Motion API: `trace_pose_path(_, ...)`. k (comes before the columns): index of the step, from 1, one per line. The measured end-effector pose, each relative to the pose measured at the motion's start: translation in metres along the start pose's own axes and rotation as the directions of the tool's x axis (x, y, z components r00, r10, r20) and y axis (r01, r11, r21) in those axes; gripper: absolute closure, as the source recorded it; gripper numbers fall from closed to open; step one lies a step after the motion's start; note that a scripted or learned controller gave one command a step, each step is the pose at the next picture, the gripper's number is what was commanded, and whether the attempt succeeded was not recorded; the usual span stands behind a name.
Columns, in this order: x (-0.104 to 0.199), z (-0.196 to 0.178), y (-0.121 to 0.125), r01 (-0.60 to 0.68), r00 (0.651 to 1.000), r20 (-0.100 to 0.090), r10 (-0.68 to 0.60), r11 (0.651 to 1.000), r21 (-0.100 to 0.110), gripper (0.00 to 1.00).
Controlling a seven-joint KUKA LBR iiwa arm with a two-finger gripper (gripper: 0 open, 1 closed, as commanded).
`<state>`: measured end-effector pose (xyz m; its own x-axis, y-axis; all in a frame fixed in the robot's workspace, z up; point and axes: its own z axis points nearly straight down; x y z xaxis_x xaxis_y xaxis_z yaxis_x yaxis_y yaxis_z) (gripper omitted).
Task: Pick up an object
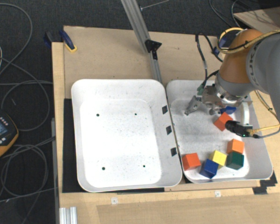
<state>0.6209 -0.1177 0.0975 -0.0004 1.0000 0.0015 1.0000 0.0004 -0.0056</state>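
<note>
My gripper (204, 109) hangs low over the upper part of the right bin (196, 129), its grey fingers (192, 107) spread open with bare bin floor between them. An orange-red block (222, 121) lies just to the lower right of the gripper, outside the fingers. A small blue piece (230, 109) peeks out beside the wrist. Along the bin's front edge sit an orange cube (191, 160), a blue cube (208, 168), a yellow cube (219, 157), a green cube (234, 160) and another orange cube (235, 146).
The left bin (84, 125) adjoins the right one, with black clips (168, 129) along the shared wall. A slanted metal pole (140, 27) rises behind the bins. Cables run from the arm over the right bin's right rim.
</note>
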Motion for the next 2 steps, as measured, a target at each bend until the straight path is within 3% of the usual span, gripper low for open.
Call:
trace_pose_path(1,0.0,-0.014,0.002,0.0,1.0,0.0,0.0,1.0,-0.006,1.0)
trace_pose_path(2,0.006,-0.06,0.007,0.001,1.0,0.002,-0.001,1.0,-0.012,1.0)
